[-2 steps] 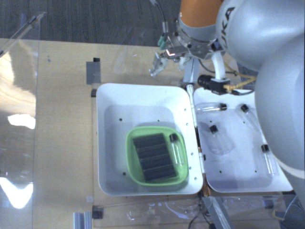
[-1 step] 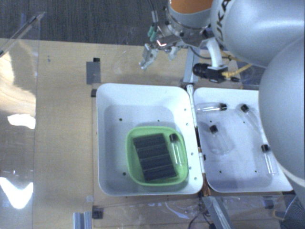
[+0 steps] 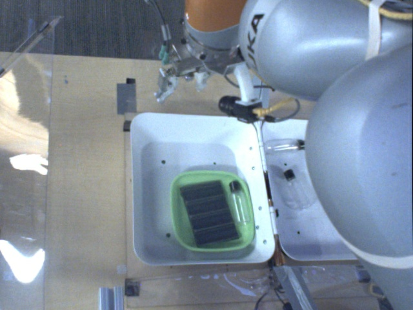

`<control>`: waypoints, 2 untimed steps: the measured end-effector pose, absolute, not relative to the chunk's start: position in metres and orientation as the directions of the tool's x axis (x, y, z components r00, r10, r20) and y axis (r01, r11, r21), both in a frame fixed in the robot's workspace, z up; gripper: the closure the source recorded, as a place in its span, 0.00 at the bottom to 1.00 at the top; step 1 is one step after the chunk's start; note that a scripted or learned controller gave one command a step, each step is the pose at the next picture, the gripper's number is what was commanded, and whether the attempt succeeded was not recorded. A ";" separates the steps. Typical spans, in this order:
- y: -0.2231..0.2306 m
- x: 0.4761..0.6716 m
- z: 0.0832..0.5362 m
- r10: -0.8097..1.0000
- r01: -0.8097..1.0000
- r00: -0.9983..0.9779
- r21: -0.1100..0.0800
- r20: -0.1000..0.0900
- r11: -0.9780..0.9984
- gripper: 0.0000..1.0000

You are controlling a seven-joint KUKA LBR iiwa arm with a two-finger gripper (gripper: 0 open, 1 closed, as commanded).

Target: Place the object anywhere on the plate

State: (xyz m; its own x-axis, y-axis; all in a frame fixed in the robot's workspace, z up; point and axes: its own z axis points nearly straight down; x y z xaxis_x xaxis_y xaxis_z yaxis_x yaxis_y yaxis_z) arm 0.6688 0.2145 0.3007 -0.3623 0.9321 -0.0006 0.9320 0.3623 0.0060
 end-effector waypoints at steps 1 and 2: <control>0.205 0.669 0.269 0.909 0.909 -0.418 0.005 -0.001 0.418 0.00; 0.202 0.669 0.249 0.925 0.925 -0.380 0.006 0.000 0.380 0.00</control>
State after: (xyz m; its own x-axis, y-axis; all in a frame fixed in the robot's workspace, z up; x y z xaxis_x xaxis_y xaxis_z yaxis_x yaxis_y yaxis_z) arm 0.6689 0.2024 0.2487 -0.3801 0.9250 -0.0002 0.9249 0.3801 0.0064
